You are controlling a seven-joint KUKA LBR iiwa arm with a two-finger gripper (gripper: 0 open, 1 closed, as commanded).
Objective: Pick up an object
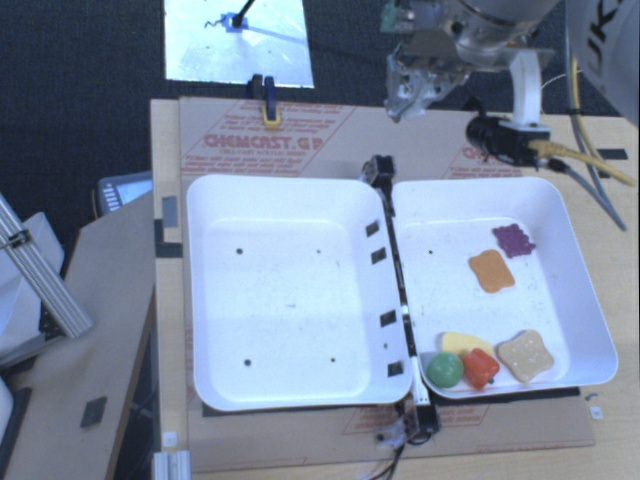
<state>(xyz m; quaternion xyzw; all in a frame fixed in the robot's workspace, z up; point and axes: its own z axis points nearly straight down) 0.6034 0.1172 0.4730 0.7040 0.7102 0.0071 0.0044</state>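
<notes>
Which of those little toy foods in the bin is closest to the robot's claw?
The purple piece, at the far right of the right bin. It lies nearest the gripper; the orange piece sits just below it, the rest along the bin's near edge.

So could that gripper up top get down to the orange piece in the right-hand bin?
Probably yes. The orange piece lies flat and apart from the purple piece, with nothing over it; the gripper hangs beyond the bin's far rim.

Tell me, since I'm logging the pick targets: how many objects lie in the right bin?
6: purple piece and orange piece at mid-right; yellow piece, green ball, red piece and toast slice along the near wall.
</notes>
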